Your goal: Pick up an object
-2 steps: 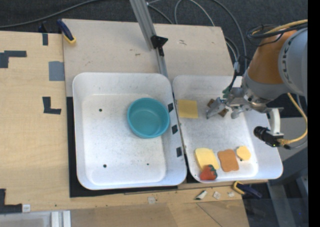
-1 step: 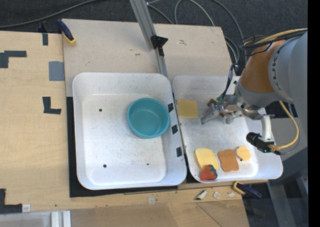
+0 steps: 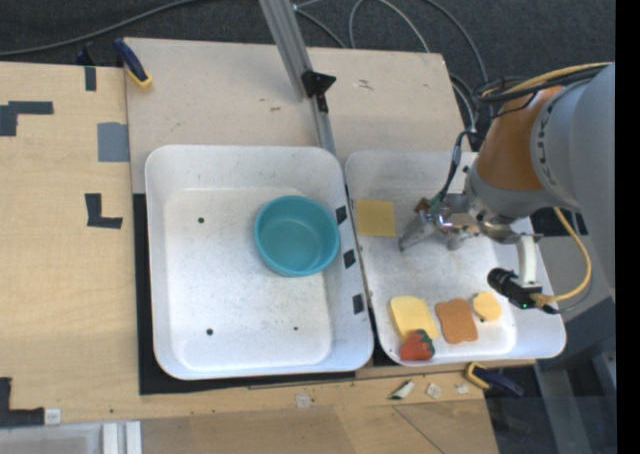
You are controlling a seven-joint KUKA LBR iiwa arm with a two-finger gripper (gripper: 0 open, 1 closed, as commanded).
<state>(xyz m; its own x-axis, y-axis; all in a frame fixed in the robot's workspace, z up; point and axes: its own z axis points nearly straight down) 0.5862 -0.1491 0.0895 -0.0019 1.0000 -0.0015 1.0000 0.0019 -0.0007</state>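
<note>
Objects for picking lie in both bins. Listed from largest to smallest:

1. Worktop [image 3: 60,242]: pale wood, carrying both bins side by side.
2. Arm [image 3: 545,147]: grey with an orange band, reaching in from the right over the right bin.
3. Left bin [image 3: 200,342]: white and shallow.
4. Right bin [image 3: 385,172]: white and shallow, just right of the left bin.
5. Teal bowl [image 3: 296,234]: upright in the left bin, toward its right side.
6. Gripper [image 3: 415,232]: low over the middle of the right bin, pointing left. Whether the fingers are apart or together cannot be told from this view.
7. Yellow square [image 3: 376,217]: flat in the right bin, near its left wall, just left of the gripper.
8. Near edge of the right bin, left to right: red strawberry [image 3: 417,346], yellow slice [image 3: 410,314], orange slice [image 3: 457,321], small yellow piece [image 3: 487,306].
</note>
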